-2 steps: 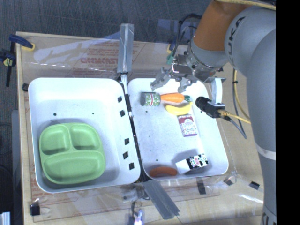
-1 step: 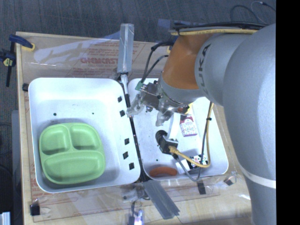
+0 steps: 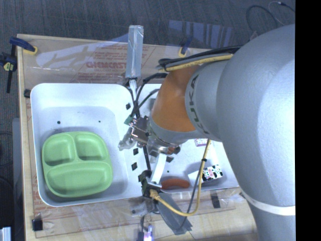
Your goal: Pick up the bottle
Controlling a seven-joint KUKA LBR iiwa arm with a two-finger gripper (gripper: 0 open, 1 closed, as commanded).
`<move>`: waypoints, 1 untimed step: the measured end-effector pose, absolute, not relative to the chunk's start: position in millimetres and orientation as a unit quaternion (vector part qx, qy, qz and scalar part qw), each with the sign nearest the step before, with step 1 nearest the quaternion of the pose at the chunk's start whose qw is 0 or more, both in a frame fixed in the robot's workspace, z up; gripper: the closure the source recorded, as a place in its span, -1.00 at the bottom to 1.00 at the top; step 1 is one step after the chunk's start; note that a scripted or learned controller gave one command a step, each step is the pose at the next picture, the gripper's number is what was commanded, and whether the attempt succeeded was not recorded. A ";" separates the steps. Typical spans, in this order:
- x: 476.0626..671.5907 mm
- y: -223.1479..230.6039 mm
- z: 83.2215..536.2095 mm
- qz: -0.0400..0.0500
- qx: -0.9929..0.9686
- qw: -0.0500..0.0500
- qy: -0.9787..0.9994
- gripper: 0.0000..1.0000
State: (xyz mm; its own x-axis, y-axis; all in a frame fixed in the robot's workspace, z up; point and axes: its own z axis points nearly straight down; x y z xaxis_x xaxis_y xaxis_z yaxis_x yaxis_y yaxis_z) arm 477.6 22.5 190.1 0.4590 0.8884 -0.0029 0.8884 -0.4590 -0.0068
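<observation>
Grey arm [image 3: 261, 114] covers rt bin [image 3: 186, 162]; gripper [image 3: 134, 137] mid-frame, open/closed can't tell; green plate [image 3: 76, 163] lower left; red print [image 3: 106, 63] upper left, too blurred to read

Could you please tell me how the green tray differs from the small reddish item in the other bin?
The green tray is broad, flat and split into three compartments; the reddish item is small, slim and undivided. The green tray lies in the open in the left bin; the reddish item lies in the right bin, close beside the arm. Both rest on a white bin floor.
</observation>
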 end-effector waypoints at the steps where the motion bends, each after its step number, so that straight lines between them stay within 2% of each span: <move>1: 499.7 107.5 153.2 0.003 -0.892 0.001 -0.453 -1.00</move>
State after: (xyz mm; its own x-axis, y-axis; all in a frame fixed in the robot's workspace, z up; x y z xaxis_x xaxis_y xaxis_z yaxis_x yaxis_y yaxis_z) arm 499.7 107.5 153.2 0.5898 0.8076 -0.0043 0.8075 -0.5898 -0.0053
